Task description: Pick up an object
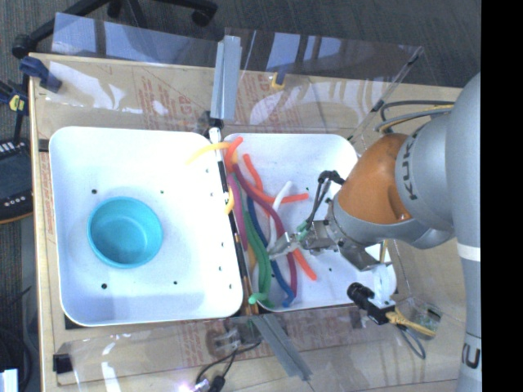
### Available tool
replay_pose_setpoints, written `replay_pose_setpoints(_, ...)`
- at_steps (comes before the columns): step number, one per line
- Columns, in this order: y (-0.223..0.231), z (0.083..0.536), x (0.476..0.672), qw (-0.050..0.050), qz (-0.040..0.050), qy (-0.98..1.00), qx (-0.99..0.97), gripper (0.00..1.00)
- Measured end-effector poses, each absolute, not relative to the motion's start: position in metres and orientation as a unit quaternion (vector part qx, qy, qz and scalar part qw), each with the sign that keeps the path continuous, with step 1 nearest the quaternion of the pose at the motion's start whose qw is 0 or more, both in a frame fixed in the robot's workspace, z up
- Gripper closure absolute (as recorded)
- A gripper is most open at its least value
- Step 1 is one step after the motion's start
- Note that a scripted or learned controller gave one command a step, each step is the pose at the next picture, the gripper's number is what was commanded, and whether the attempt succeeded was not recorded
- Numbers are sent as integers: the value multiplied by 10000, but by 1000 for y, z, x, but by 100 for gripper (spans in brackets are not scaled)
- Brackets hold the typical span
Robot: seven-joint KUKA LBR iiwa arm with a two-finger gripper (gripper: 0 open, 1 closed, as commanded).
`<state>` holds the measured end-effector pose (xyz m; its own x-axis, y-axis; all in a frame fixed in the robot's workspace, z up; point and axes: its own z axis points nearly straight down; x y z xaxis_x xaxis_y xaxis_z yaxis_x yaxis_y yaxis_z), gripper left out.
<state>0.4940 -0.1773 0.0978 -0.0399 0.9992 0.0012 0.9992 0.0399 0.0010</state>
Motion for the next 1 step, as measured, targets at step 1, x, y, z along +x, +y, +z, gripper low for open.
replay_pose_setpoints(1, -178, 107, 494, 7, 7, -7225, -6914, 100)
